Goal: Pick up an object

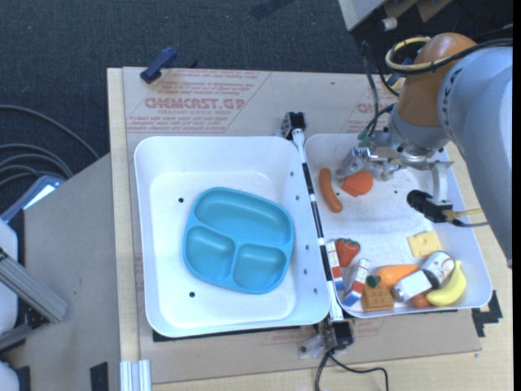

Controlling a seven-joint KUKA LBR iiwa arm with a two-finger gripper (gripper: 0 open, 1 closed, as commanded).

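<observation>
The arm [456, 80] reaches low into the right bin [476, 243], its gripper [365, 163] just above a small orange-red object [356, 185] near the bin's far end. Whether the jaws have closed on it I cannot tell; no lift yet, apparently.

A blue divided plate [238, 240] lies in the left white bin [155, 218]. Both bins sit on a brown board [195, 100] with red lettering. A blue clip [157, 64] rests at the board's far left corner.
</observation>
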